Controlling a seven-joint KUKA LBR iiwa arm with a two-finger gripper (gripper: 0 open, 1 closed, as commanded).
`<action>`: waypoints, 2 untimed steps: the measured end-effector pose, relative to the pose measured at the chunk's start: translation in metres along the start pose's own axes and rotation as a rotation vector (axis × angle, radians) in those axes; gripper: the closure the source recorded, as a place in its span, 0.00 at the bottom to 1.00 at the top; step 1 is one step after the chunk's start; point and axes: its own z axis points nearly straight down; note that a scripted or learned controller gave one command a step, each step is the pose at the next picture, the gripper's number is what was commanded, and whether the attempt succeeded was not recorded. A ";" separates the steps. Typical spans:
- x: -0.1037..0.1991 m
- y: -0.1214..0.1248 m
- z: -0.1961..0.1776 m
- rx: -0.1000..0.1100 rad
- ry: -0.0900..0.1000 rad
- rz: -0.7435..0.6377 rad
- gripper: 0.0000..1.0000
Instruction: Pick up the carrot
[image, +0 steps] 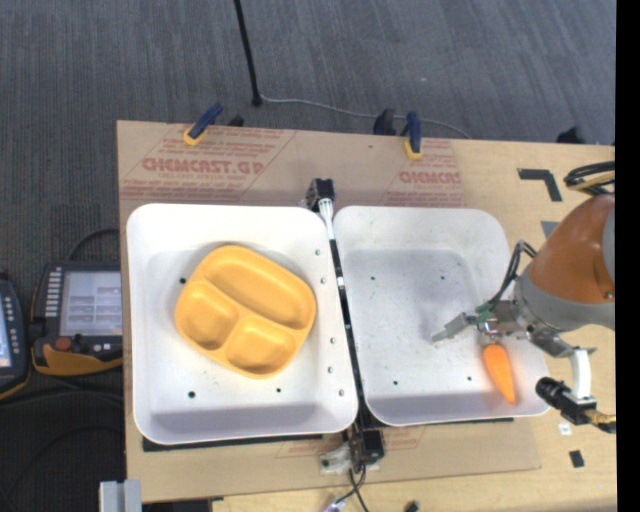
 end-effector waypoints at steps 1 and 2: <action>-0.008 -0.002 -0.010 -0.004 -0.022 0.008 1.00; 0.048 -0.014 -0.076 0.033 -0.024 0.028 1.00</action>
